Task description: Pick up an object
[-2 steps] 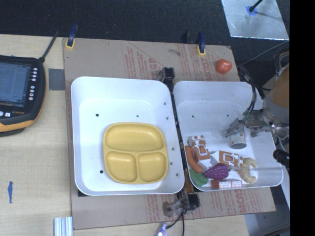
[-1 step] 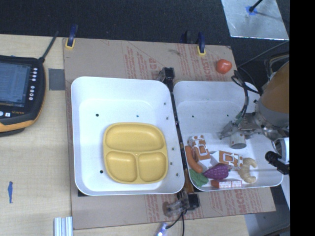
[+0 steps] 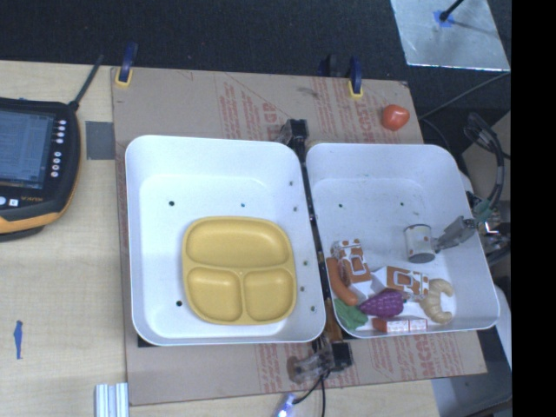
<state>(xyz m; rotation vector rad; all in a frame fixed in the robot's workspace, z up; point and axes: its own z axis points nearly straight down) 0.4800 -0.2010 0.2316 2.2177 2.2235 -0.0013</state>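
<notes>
The left shallow white bin is mostly taken up by a yellow three-compartment plastic plate lying toward its near side. Bare floor is left along its far wall and in a narrow strip down its left wall.

The right shallow white bin is open across its whole far half. In its near half a small silver metal cup stands alone toward the right wall. A packed cluster lines the near wall: an orange sausage-shaped toy, a green leafy toy, a purple grape bunch and a tan croissant toy, with little room between them. A narrow gap separates the cup from this cluster.
</notes>
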